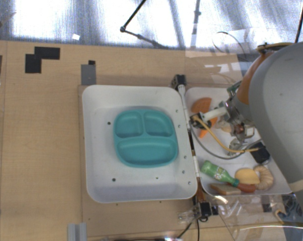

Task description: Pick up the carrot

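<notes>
By the table's near right corner, in the right bin [210, 157], lie a green bottle [218, 171], a yellow lemon [246, 175], a red piece [245, 188] and a beige pastry [265, 176]. Farther back, the carrot [203, 132] shows as an orange tip near that bin's left wall, partly hidden by the wrist of the grey arm [287, 114]. The jaws hang just beside it; open or closed cannot be told. A rounded orange piece [201, 105] lies toward the far edge. The left bin [98, 134] holds a teal divided plate [143, 137].
</notes>
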You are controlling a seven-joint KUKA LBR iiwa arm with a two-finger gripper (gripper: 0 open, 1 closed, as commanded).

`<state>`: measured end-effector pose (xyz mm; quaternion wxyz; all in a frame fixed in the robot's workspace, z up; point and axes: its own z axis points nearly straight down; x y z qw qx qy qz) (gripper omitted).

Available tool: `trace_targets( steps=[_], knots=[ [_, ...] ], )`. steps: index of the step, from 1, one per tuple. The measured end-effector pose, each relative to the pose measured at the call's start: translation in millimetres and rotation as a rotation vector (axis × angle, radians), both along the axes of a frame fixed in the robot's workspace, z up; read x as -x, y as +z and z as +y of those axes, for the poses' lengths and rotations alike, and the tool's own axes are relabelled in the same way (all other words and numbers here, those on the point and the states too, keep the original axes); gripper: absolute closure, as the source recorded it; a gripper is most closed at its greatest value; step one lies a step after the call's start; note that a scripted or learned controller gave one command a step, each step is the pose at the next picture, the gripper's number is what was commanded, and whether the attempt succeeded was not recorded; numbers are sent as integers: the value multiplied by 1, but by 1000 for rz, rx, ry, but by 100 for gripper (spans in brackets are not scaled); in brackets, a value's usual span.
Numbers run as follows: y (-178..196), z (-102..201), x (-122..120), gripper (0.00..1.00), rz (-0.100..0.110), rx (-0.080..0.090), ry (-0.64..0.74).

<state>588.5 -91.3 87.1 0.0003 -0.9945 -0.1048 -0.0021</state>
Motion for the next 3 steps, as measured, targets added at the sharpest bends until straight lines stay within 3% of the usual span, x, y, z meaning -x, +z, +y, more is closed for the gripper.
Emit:
trace_targets(
  steps=[1, 2, 3],
  knots=[
    [1, 8, 16, 0, -5, 2, 75],
    [1, -20, -55, 0, 1, 4, 417],
    [-1, 10, -35, 0, -2, 1, 193]
  ],
)
